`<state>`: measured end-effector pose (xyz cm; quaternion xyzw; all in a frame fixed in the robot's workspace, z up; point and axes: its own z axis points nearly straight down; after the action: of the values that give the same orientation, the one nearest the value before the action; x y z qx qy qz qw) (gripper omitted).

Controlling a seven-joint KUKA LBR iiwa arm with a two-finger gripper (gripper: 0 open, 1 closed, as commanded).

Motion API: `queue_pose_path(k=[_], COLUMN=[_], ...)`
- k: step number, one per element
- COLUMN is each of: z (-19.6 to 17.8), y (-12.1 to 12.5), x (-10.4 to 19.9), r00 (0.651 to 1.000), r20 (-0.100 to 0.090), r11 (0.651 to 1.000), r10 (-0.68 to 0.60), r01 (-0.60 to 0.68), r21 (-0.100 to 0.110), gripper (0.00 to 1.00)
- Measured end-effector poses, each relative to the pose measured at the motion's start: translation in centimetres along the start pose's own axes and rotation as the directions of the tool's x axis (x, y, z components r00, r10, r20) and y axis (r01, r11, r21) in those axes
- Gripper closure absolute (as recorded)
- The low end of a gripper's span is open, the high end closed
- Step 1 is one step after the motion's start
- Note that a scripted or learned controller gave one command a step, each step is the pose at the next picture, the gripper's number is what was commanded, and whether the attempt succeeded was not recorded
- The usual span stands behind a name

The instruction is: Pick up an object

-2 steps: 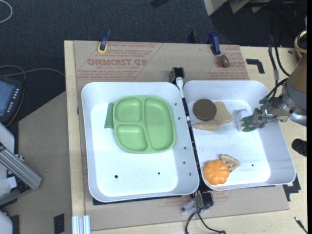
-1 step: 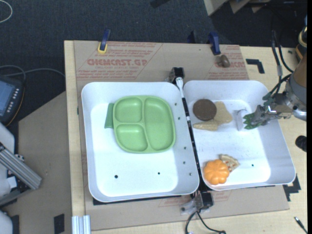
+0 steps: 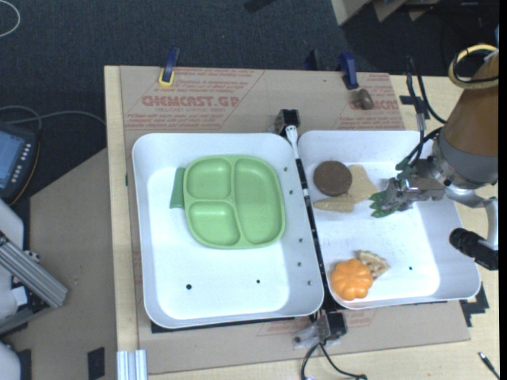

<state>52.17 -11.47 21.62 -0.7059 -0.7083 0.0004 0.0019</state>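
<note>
Metal fingers of the two-finger gripper hang low in the right white bin, clenched on a small green leafy object, its shape hard to make out. Nearby lies a round brown disc, partly covering a tan flat piece.

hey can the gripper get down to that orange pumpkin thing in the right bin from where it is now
Probably yes. The gripper hangs over the right bin, and the orange pumpkin sits uncovered near the front wall, only a tan scrap touching its side.

two white bins, one green tray, one orange pumpkin
</note>
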Motion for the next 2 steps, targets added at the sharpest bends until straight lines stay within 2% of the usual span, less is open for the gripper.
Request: queue_pose_path(k=[1,2], z=[0.6,0.6], y=[-0.9,-1.8], x=[4.6,10.8], r00=[1.000,1.000], r20=[-0.001,-0.002], r11=[1.000,1.000], r10=[-0.001,-0.004], r01=[0.001,0.004], r21=[0.001,0.000], gripper=[1.00,1.00])
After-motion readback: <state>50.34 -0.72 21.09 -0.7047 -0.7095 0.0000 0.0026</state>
